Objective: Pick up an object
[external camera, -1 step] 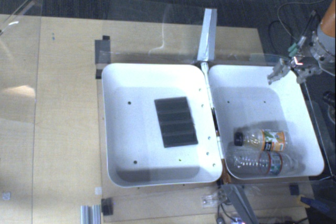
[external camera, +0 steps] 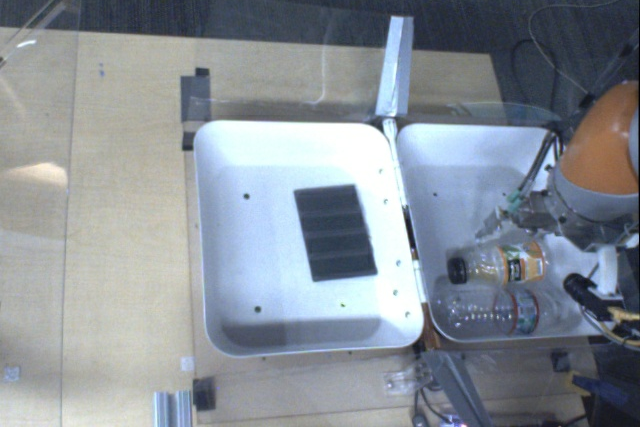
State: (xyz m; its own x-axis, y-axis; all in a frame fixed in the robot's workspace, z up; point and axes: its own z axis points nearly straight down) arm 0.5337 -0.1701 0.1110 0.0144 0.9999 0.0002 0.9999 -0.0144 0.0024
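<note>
Plastic bottles lying beside end effector, black pad left bin

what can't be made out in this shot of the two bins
- Gripper, camera view: small and blurred against the clear bottles, so its state is unreadable.
- Clear bottle near the right bin's front wall: transparent, outline faint.
- Label on the black-capped bottle: too small to read.
- Dark ridged block in the left bin: material unclear.

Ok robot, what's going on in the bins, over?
Arm over right bin, grip unclear. Two bottles lying there: capped bottle, clear bottle beside it, nothing lifted. Black pad in left bin.
</note>
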